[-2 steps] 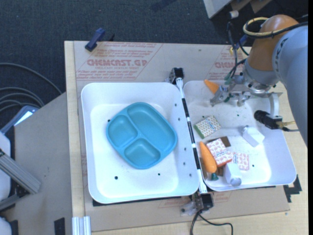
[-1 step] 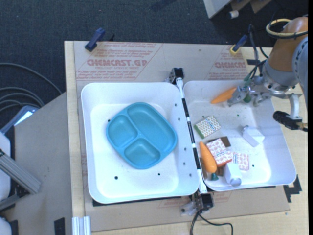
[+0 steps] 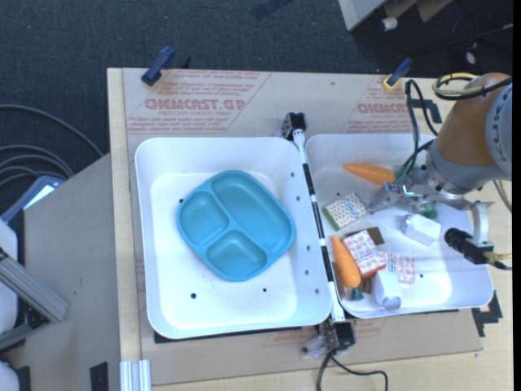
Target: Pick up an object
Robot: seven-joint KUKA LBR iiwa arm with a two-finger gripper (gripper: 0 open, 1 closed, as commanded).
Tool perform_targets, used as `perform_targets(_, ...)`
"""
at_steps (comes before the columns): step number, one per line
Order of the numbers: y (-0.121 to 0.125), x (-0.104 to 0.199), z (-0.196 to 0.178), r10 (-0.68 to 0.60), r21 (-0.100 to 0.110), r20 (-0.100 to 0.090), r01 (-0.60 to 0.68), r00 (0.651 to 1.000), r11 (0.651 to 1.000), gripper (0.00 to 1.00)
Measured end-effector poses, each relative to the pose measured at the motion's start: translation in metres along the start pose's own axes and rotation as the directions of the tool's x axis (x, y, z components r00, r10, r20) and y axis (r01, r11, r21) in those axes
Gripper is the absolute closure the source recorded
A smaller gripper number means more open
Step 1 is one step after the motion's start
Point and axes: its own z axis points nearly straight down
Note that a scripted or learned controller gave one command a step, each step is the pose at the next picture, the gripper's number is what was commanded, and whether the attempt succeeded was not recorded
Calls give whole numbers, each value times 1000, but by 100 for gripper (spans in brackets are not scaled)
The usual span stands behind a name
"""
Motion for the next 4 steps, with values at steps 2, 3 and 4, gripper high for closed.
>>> perform_targets(2,76,57,1,1,12,-1,0,1000,1000,0)
perform_targets(3,76,82,1,0,13,-1,0,1000,1000,0)
perform_targets(4,77,40,1,2,6,2,-2,1000,1000,0)
